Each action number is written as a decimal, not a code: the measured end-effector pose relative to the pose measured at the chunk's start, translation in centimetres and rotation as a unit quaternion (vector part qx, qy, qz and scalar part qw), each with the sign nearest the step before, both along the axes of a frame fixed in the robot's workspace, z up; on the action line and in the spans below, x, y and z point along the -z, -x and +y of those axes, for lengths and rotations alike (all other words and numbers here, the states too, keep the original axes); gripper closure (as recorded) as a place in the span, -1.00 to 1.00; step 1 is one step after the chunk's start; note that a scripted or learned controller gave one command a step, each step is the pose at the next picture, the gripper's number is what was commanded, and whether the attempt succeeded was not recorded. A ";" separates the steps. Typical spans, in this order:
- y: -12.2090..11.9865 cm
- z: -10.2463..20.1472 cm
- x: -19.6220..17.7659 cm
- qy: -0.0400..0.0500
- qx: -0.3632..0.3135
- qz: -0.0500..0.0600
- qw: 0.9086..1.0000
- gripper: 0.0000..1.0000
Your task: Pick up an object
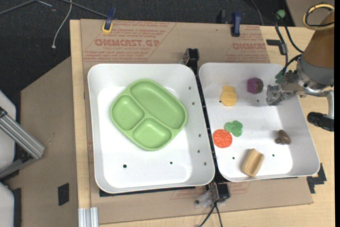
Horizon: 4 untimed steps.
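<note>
End effector [274, 94] low at three o'clock of the right bin [297, 167], grip state impossible to tell. Nearest candidate: purple piece [255, 85], just beside it toward nine o'clock. Farther out: yellow piece [229, 96], brown lump [282, 137] at five o'clock, green piece [234, 127], orange slice [222, 138], tan cylinder [252, 161]. Left bin [106, 167] with green divided plate [149, 114]. Judged as approach stage; next, centring over one object, then descending and closing.
</note>
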<state>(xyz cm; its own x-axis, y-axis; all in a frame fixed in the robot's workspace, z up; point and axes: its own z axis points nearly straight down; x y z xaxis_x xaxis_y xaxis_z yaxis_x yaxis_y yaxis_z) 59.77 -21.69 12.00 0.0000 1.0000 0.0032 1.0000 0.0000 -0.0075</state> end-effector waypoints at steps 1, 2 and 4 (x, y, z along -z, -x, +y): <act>0.0 0.1 3.7 0.001 0.000 -0.001 1.000 -1.00; -0.1 0.0 2.3 0.001 0.000 -0.004 1.000 1.00; -0.4 0.7 -9.5 0.003 -0.001 -0.008 1.000 1.00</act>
